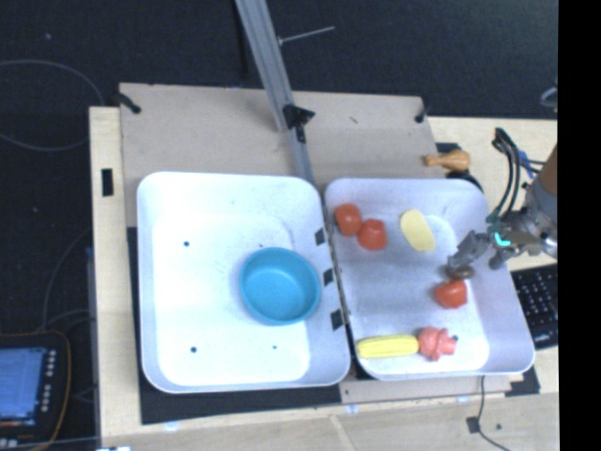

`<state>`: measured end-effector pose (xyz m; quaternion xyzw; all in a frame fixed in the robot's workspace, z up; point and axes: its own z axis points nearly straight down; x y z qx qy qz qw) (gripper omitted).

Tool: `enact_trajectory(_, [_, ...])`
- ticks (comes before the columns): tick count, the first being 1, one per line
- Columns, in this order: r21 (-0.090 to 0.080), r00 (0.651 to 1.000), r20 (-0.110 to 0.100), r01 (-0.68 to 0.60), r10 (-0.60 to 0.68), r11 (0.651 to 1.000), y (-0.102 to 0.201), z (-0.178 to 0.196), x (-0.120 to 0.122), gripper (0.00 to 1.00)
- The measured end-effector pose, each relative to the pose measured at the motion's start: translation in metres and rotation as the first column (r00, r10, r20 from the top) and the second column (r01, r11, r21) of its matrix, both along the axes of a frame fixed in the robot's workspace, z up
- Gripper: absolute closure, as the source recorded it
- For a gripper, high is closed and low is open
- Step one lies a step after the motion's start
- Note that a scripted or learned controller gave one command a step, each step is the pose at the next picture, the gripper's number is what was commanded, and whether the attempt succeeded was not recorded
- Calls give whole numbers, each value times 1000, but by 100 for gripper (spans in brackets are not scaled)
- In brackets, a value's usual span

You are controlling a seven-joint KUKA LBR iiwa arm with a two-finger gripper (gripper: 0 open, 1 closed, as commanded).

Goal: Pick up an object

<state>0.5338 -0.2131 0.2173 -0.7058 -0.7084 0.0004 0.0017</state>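
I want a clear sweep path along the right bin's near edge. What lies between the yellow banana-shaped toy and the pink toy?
Nothing: in the camera view the yellow banana-shaped toy and the pink toy lie end to end in the right bin, almost touching.

A pale wooden bench is seen from above, set on a dark, speckled floor. A grey metal post is mounted slantwise at the bench's far edge. Thin cables are laid across the floor at left, and a lit blue screen is placed at the lower left corner.
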Motion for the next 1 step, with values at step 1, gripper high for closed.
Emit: enact_trajectory(1, [-1, 1000, 6, 0, 0, 1000, 0, 3, 1, 0])
